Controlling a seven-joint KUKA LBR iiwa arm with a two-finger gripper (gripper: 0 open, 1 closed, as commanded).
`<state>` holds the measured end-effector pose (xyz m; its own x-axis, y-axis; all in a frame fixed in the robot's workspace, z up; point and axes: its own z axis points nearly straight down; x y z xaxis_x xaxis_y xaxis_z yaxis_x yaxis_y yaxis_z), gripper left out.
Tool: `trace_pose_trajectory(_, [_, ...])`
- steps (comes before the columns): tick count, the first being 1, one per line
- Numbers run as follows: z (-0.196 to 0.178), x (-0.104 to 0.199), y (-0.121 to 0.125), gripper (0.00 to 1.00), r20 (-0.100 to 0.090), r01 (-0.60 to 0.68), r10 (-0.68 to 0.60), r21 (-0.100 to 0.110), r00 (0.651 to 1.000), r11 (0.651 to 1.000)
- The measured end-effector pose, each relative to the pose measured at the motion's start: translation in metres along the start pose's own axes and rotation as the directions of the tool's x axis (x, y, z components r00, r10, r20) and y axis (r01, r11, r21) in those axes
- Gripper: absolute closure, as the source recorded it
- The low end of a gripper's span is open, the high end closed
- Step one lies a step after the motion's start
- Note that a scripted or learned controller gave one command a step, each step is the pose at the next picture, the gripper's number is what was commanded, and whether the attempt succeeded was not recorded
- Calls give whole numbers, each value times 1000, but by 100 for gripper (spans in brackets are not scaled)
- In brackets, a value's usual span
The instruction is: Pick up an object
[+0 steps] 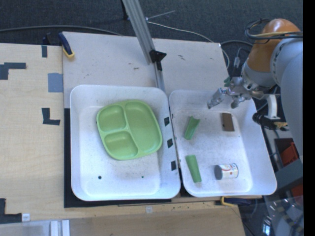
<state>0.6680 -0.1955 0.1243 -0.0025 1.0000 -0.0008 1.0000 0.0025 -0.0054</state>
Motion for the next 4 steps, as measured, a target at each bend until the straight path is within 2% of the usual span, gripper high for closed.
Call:
trace_pose_trajectory(1, [34, 0, 0, 0, 1, -1, 1, 2, 1000, 1000])
trace_pose_trajectory(2, [24, 0, 0, 100, 2, 0, 0, 2, 1000, 1000])
trace_pose_trajectory(3, [-40, 4, 3, 100, 1, 0, 0, -12, 1000, 1000])
trace_pose_trajectory(4, [-104, 4, 5, 100, 1, -1, 1, -11, 1000, 1000])
